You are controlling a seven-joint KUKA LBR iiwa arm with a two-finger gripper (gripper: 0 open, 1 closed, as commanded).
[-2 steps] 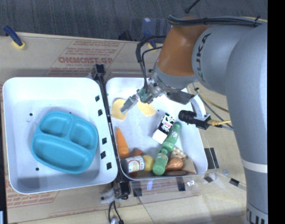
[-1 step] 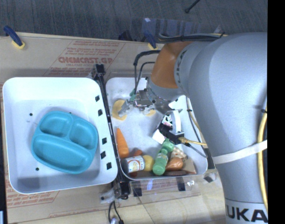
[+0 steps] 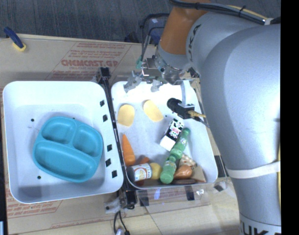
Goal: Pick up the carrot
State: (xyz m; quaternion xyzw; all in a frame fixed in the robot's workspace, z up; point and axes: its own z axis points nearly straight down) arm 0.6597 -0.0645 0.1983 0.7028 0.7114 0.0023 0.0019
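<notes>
Carrot (image 3: 127, 151) is seen lying lengthwise against the left wall of the right bin (image 3: 208, 146), well below and slightly left of the jaws (image 3: 142, 82), untouched. At the near end of that bin a cluster is packed just beyond the carrot's lower tip: a small jar (image 3: 141, 172), a yellow piece (image 3: 155, 170), a green bottle (image 3: 174, 156) and an orange-brown item (image 3: 184, 171). Because the carrot is pressed to the wall and crowded at one end, a grasp across its upper half is judged the easier approach. Nearer the jaws, a black-and-white carton (image 3: 172, 134) and two pale yellow discs (image 3: 126, 115) (image 3: 152, 110) are spread on the bin floor. The jaws are held spread open over the far rim of the right bin, with nothing between them. Far to their left, a blue divided tray (image 3: 67, 149) is set in the left bin (image 3: 12, 131). Both bins are carried by a cardboard-covered worktop (image 3: 85, 58).
</notes>
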